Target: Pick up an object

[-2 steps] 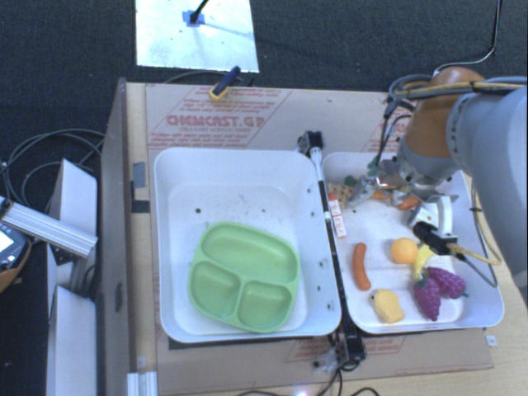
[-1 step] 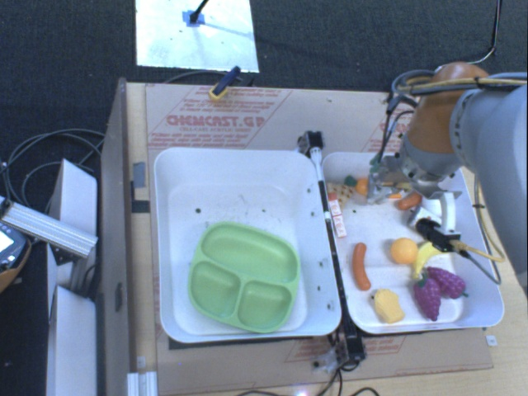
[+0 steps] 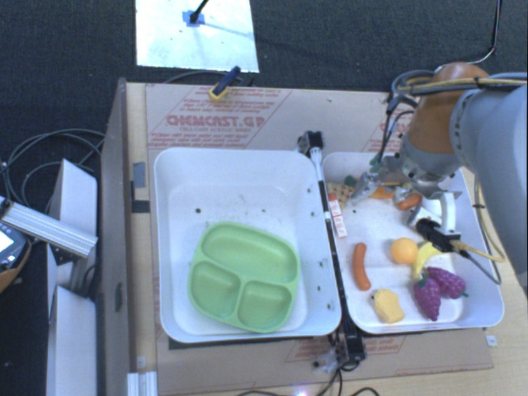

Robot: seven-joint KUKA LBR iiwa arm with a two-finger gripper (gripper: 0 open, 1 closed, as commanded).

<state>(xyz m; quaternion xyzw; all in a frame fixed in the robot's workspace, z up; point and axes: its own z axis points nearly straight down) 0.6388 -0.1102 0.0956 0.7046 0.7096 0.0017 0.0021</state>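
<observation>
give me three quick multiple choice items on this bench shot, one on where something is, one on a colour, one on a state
1. Where does the divided plate lie?
A. in the left bin
B. in the right bin
C. on the cardboard behind the bins

2. What colour is the grape bunch?
A. green
B. purple
C. white

3. How does the sausage lie?
A. stacked on the orange
B. hanging over the bin rim
C. flat on the right bin's floor, apart from the other food

Key: 1 A, the plate sits on the left bin floor. 2 B, the bunch is dark purple beside the banana. 3 C, white floor of the right bin shows all round it, and the orange sits apart.
</observation>
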